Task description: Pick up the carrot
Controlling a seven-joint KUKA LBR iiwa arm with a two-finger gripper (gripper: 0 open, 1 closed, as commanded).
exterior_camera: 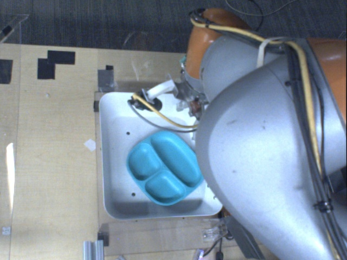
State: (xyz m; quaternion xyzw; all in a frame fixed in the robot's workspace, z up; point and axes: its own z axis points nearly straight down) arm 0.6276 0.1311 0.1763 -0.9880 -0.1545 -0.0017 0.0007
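The claw [190, 103] hangs over the far edge of the white bin [114, 145], behind a blue divided plate [162, 167]; open or closed, I can't tell.

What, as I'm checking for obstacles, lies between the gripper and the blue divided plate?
In the camera view, no loose thing lies there: just a bare strip of the white bin floor separates the gripper from the blue divided plate.

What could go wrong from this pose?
1. The bulky grey arm covers the right side of the shallow white bin, so the camera may not be able to confirm a grasp there.
2. The gripper sits near the bin's far wall, and a descent may clip it.
3. The blue three-compartment plastic plate lies close beside the arm and could get shoved.
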